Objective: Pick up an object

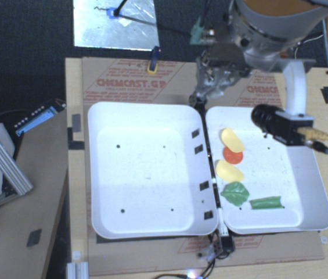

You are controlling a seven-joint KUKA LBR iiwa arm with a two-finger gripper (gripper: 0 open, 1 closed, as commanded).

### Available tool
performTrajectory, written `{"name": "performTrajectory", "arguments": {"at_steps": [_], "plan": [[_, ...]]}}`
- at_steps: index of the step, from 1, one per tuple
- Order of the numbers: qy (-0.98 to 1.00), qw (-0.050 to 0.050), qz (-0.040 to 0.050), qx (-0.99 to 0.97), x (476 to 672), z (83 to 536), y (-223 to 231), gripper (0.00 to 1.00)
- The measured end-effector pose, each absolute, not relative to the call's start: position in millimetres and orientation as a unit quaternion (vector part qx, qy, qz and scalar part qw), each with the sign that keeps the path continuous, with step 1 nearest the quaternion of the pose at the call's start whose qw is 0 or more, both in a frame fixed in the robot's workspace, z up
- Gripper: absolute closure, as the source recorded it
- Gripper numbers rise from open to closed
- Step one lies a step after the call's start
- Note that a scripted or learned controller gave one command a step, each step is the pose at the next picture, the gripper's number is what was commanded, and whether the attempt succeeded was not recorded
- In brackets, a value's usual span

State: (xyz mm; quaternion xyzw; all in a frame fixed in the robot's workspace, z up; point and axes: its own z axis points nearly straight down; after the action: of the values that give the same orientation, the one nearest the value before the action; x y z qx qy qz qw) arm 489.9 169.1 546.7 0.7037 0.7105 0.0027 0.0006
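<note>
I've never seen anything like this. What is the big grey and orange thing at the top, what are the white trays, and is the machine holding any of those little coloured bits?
You are looking down at a slant from one fixed camera above a workbench. The big grey and orange shape is a robot arm reaching in from the right. Its gripper, a two-finger hand, hangs at the far edge of the bench, above the seam where the two trays meet. Nothing shows between its fingers, so it holds nothing.

The trays are two shallow white bins side by side. The left bin shows bare white floor. The right bin holds small toy-like pieces near its left wall: a yellow piece, a red piece, another yellow piece, a green leaf-like piece and a green stick-like piece. The arm's job is to pick one up.
</note>
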Motion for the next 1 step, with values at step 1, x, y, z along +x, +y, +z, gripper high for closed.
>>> {"name": "performTrajectory", "arguments": {"at_steps": [1], "plan": [[0.711, 0.000, 0.0021, 0.704, 489.8, 546.1, 169.2, 0.00]]}}
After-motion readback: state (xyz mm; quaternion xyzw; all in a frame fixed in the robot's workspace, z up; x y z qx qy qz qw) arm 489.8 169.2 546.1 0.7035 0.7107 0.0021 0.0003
